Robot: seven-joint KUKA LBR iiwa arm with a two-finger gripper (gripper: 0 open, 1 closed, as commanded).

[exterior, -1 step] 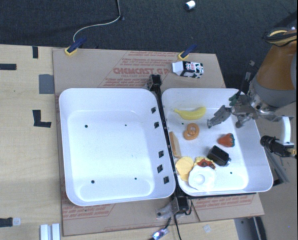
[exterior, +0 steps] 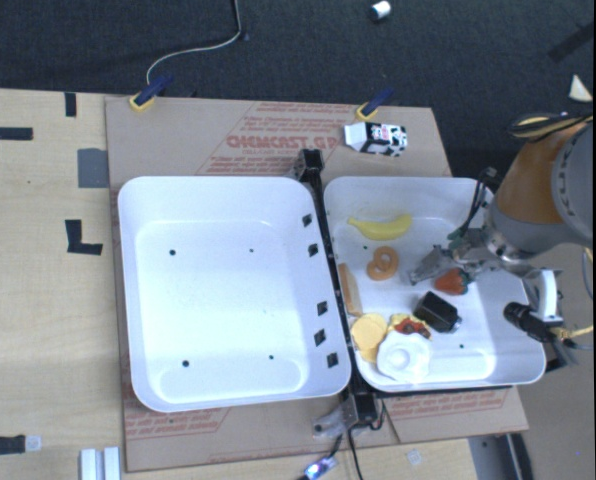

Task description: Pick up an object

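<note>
Red object lies in the white bin on the right side of the view, near the middle of its floor. The jaws sit just above it in the picture, at the end of the grey and orange arm that comes in from the right. The red object looks as if it is touching the underside of the jaws, or is very close to it. I cannot tell if the jaws are spread or pressed together, and I cannot see the red object between them. A black block lies just below the red object. An orange ring lies to the left of the jaws, and a yellow banana lies above the ring, nearer the far wall of the bin. A thin wooden stick lies along the bin's left wall. Near the front of the bin are a yellow disc, a white cup and a small red and yellow piece, all close together. The other white bin stands just beside this one on the left. Both bins rest on a brown board on the worktop.
</note>
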